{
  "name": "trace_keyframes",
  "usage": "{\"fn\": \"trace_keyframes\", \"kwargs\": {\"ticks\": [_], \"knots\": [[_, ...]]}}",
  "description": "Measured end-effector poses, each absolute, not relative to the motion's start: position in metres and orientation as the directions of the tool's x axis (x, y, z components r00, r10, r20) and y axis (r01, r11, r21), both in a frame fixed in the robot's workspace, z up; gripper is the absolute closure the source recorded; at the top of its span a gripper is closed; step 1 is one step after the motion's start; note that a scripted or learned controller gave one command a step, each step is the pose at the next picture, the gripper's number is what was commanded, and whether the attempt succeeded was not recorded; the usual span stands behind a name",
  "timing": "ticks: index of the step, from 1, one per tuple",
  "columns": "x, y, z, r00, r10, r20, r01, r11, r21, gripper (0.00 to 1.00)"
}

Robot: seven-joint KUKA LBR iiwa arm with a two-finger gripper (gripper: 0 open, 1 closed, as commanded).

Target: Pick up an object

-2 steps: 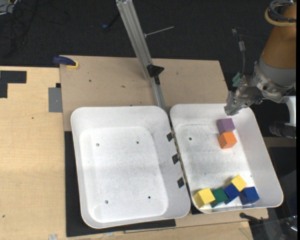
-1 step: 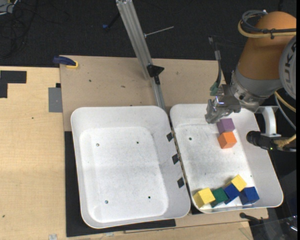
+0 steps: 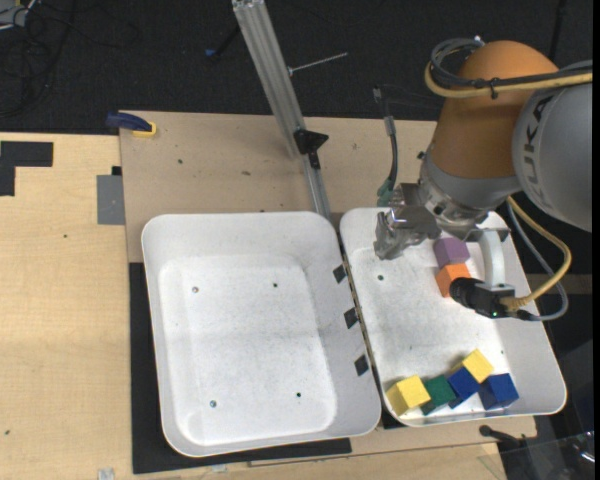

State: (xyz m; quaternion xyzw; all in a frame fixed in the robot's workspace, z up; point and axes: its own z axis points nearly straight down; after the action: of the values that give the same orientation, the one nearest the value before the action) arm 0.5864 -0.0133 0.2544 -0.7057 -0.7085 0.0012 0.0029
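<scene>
Both bins read as smooth white plastic with a faint speckle: the left bin (image 3: 245,333) matt across its floor, the right bin (image 3: 410,308) much the same. The bench (image 3: 50,298) is pale wood-grain board, flat and dull, with black matt patches near its left edge. The arm (image 3: 565,138) shows grey painted casing with a soft sheen, and the orange band (image 3: 490,118) above the wrist looks glossy, catching light. The gripper (image 3: 392,236) is bare grey metal, slightly shiny. By the right bin's near edge, the blocks (image 3: 458,383) look like smooth, solid-coloured plastic or painted wood; which one is hard to tell. The slanted rail (image 3: 275,73) is ribbed, bright metal.
</scene>
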Motion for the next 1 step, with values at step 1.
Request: {"fn": "trace_keyframes", "kwargs": {"ticks": [1], "knots": [[0.5813,0.0413,0.2405,-0.004,1.000,0.002,1.000,0.004,-0.005,1.00]]}}
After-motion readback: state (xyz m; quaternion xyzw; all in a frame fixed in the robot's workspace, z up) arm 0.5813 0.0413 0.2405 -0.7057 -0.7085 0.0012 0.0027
